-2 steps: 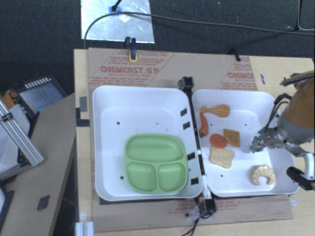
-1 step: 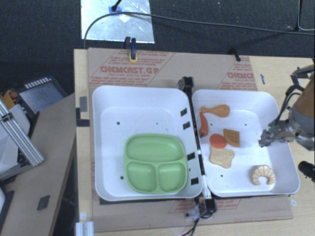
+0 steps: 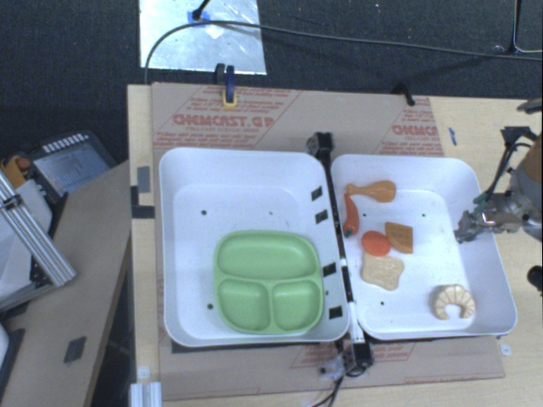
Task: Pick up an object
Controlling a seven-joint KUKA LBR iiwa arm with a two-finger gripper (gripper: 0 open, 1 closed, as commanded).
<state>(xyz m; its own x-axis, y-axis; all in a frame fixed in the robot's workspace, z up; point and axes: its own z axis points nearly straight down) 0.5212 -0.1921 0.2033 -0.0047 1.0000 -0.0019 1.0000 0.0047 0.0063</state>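
Croissant [image 3: 453, 301] in right bin [image 3: 488, 253] front corner, nearest the hand [image 3: 472, 225] at the rim; finger state impossible to tell. Risk: curved pastry slipping sideways, or nudged against the wall.

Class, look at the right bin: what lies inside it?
Inside the right bin lie a drumstick, a carrot, a tomato, a brown cracker, a pale slice and a croissant. Nothing covers them.
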